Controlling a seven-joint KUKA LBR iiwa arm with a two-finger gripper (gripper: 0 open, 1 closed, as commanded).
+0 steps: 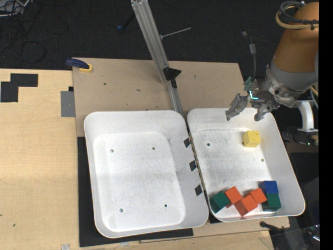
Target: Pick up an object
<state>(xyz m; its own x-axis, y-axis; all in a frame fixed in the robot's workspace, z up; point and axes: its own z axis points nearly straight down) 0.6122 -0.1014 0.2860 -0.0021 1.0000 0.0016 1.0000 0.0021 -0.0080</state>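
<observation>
A yellow block [252, 138] lies alone in the upper part of the right bin [223, 160]. At that bin's near corner sit several blocks: a green one [220, 200], orange ones [233, 194] [252, 201], a blue one [269, 187] and another green one [272, 202]. My gripper [247, 109] hangs over the far edge of the right bin, above and a little behind the yellow block. Its two fingers [235, 107] are spread apart with nothing between them.
The left bin [99, 139] lies beside the right one, with black clips [191, 164] along the shared edge. A metal rail [154, 40] slants up from behind the bins. The grey and orange arm [295, 46] stands at the right.
</observation>
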